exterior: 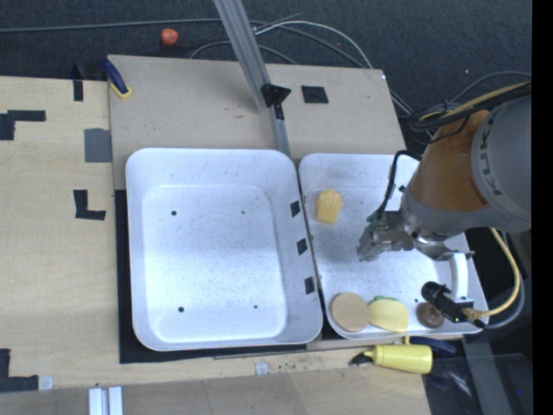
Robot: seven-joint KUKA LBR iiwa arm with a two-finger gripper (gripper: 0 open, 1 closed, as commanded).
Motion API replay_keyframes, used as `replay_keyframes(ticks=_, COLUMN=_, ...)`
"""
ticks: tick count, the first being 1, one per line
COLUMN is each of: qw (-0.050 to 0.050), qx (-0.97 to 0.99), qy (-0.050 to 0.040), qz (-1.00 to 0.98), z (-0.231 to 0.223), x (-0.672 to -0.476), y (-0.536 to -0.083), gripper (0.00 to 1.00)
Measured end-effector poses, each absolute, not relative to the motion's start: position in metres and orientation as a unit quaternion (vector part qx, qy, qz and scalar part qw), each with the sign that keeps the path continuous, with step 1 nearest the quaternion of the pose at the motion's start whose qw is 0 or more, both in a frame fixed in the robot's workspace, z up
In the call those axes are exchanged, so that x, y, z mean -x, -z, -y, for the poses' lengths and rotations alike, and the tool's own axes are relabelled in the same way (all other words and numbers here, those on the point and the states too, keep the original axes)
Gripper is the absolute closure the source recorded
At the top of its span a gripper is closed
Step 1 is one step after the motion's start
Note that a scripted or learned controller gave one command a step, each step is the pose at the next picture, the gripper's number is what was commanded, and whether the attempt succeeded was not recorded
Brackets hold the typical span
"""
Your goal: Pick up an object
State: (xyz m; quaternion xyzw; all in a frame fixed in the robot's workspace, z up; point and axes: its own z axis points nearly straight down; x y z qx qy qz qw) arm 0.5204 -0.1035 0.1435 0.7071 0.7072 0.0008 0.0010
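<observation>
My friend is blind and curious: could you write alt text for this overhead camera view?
A grey and orange robot arm reaches from the right into the right bin, its gripper low over the bin floor. A yellow block lies near the bin's left wall, and a tan disc and a yellow piece lie at its near edge.

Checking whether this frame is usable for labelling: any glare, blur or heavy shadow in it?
Camera view: even, soft light; no glare on the white bins; faint shadow under the claw; the yellow block and the claw look slightly soft; the whole frame is coarse.
</observation>
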Motion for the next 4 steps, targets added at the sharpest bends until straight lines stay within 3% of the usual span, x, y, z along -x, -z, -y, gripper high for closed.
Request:
replay_keyframes(ticks=2, qw=0.002, qx=-0.707, qy=-0.0015, qz=-0.707, z=0.111, x=-0.528, y=-0.262, gripper=1.0)
replay_keyframes(ticks=4, qw=-0.001, qx=-0.706, qy=0.0004, qz=-0.709, z=0.007, x=-0.534, y=-0.23, gripper=1.0)
